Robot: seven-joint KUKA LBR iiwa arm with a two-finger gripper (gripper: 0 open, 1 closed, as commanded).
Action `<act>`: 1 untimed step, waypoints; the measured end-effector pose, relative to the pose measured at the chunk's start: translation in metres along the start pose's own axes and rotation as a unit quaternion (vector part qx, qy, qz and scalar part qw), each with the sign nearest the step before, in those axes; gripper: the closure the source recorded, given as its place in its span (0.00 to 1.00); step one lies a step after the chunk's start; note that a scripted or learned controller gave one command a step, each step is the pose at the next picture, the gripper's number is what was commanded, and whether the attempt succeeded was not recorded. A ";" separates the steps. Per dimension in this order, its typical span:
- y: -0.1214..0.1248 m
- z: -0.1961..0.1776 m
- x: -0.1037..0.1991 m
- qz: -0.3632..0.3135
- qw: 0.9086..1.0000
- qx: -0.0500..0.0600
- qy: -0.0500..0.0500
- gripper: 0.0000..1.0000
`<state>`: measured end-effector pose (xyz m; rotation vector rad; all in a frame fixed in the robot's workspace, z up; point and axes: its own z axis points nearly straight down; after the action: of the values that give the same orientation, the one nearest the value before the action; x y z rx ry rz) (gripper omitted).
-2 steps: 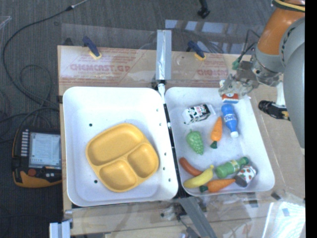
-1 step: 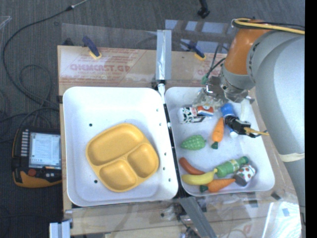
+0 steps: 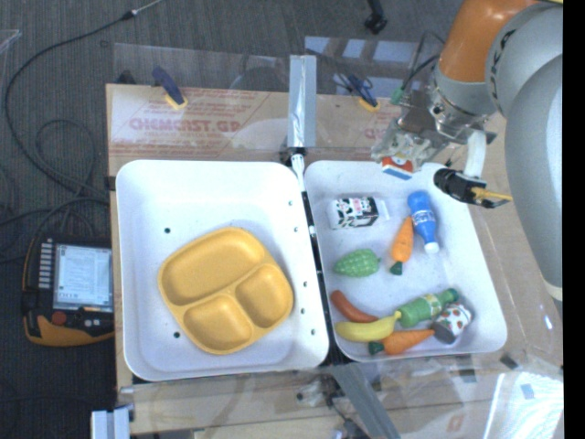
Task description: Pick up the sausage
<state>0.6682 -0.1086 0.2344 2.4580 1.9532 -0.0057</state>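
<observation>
The gripper hangs over the far rim of the right bin, below the arm's orange band, and there is a small red and white thing right at its tip; whether its fingers are spread or pressed together cannot be told from this angle. The sausage lies well apart from the gripper, toward the near left part of the same bin, just beside the bin's left wall. A yellow banana touches the sausage on its near side, and an orange carrot lies just past that. Between the gripper and the sausage sit a black and white milk carton and a green bumpy vegetable. A blue bottle and a second carrot lie nearer the gripper. Far to the gripper's left, the left bin holds a yellow divided tray.
</observation>
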 end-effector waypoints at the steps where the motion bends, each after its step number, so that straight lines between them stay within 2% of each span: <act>1: -0.014 -0.004 0.060 -0.003 1.000 0.001 0.000 1.00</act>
<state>0.6681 -0.0471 0.2381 2.4528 1.9617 -0.0063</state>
